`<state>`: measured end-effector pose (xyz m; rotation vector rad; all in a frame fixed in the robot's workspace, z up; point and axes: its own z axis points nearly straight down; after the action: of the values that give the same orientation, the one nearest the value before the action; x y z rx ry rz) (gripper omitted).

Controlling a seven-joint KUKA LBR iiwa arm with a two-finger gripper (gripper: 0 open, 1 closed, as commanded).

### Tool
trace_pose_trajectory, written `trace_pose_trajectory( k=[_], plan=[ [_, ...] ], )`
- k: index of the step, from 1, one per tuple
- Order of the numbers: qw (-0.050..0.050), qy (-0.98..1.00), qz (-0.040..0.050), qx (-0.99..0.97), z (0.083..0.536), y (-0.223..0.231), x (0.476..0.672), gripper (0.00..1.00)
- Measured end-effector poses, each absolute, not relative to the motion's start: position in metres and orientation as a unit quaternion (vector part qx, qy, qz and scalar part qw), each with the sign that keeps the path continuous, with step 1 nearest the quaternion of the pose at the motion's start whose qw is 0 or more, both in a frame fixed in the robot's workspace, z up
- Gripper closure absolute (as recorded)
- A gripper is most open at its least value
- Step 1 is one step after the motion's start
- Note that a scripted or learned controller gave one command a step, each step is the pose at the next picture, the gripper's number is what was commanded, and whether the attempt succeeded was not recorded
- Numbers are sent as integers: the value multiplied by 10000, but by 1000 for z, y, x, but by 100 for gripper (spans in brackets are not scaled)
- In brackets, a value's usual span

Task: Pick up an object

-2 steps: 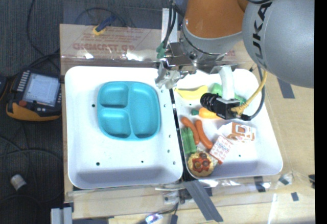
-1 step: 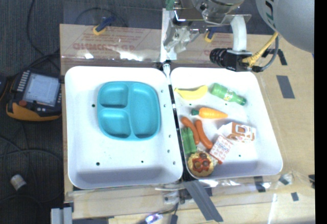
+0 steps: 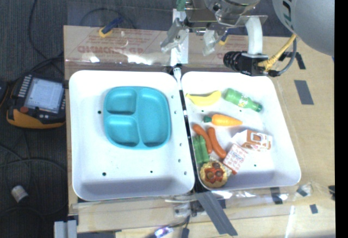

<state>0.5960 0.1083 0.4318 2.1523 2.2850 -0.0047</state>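
Hand (image 3: 194, 41) poised above the bins' far edge, fingers spread and gripping nothing.

We judge it parked high before choosing among the right bin (image 3: 283, 123) toys: banana (image 3: 203, 98), green bottle (image 3: 242, 99), carrot (image 3: 225, 120), sausages (image 3: 213, 140), cartons (image 3: 244, 150). A blue plate (image 3: 136, 117) sits alone in the left bin (image 3: 87, 139). We cannot see the arm's upper part, cut off at the frame's top.
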Motion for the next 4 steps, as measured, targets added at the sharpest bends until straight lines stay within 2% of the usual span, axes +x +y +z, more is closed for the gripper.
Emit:
trace_pose_trajectory(
  k=[1,2,3,4],
  plan=[
    [-3,7609,-24,6489,320,99,615,0],
    [-5,7611,-31,6486,329,99,615,100],
    [22,8495,-14,5276,434,123,648,100],
    [21,8495,-15,5277,434,123,648,0]
  ],
)
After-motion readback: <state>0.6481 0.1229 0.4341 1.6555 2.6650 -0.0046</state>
